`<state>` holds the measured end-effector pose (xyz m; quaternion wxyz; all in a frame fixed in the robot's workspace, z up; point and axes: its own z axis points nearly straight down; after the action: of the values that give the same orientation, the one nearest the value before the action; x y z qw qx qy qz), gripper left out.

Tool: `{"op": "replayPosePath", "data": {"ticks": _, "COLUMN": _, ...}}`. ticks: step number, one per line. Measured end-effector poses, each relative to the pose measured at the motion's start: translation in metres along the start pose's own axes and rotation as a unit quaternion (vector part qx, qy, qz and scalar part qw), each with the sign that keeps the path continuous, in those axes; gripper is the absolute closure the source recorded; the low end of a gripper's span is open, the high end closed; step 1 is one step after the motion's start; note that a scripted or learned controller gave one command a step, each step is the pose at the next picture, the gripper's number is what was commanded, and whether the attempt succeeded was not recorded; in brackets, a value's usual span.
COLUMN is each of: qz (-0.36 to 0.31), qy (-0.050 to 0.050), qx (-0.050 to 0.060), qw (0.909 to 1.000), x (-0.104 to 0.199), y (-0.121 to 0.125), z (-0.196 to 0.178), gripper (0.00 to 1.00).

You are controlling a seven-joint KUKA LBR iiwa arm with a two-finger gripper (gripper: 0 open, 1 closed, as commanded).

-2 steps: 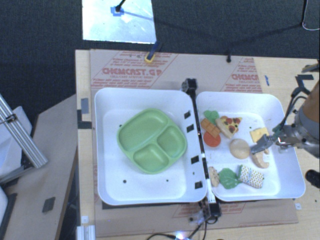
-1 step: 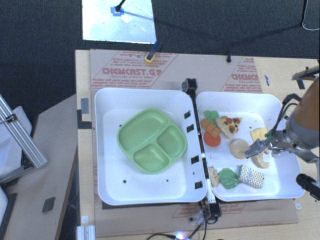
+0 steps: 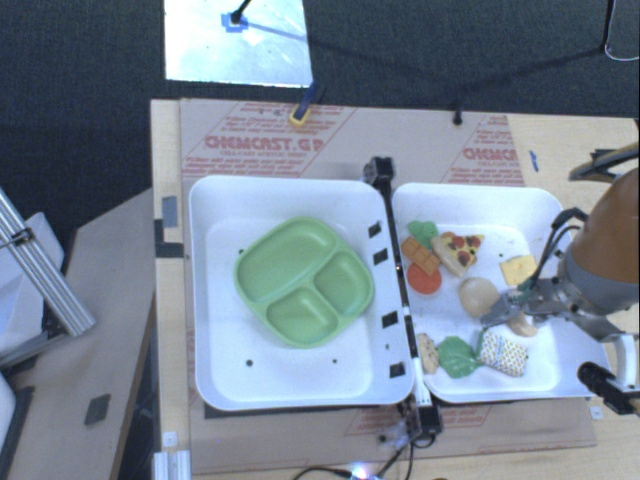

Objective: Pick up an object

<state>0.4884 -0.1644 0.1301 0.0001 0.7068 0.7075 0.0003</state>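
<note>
While we reach into the right bin (image 3: 540, 206), our end effector (image 3: 512, 313) is low among the toy food, just right of a round tan ball (image 3: 478, 295) and touching a small tan piece (image 3: 522, 325). We cannot tell if it is wide or narrow, or if it holds anything. So the pick looks not done yet; grabbing and lifting are left. Near it sit a speckled white block (image 3: 503, 352), a bumpy green lump (image 3: 457, 356), a flat pizza slice (image 3: 457, 250) and a yellow wedge (image 3: 518, 268). The left bin (image 3: 215, 368) has a smooth green tray (image 3: 303, 280).
</note>
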Motion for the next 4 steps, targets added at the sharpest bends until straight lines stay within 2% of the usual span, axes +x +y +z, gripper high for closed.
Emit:
{"op": "replayPosePath", "data": {"ticks": 1, "qz": 0.002, "qy": -0.005, "qx": -0.006, "qw": 1.0, "x": -0.004, "y": 0.003, "z": 0.04, "gripper": 0.0}}
{"op": "replayPosePath", "data": {"ticks": 2, "qz": 0.002, "qy": -0.009, "qx": -0.013, "qw": 0.9999, "x": -0.006, "y": 0.007, "z": 0.027, "gripper": 1.0}}
{"op": "replayPosePath", "data": {"ticks": 3, "qz": -0.002, "qy": -0.001, "qx": -0.003, "qw": 1.0, "x": -0.005, "y": 0.008, "z": -0.037, "gripper": 1.0}}
{"op": "replayPosePath", "data": {"ticks": 4, "qz": -0.002, "qy": -0.001, "qx": -0.001, "qw": 1.0, "x": -0.006, "y": 0.009, "z": -0.089, "gripper": 1.0}}
